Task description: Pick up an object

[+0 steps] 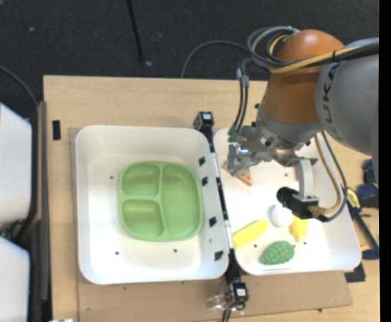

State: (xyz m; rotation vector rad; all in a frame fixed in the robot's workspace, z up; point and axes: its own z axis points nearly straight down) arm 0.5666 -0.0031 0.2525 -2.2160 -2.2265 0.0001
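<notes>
Gripper [241, 168] low over orange piece [243, 178], right bin [336, 257] far-left corner; finger spread unreadable (wrist hides it). Centre over piece, descend straight, clear of wall.

The grey arm with the orange band [302, 79] covers the upper part of the right-hand shallow white bin [336, 257] and is cut off at the right of the frame. The claw [239, 161] is small and blurred; its finger position cannot be determined. A small orange-brown object [243, 178] just below the claw is too small to identify. White boxes [4, 173] are cut off at the left edge.
</notes>
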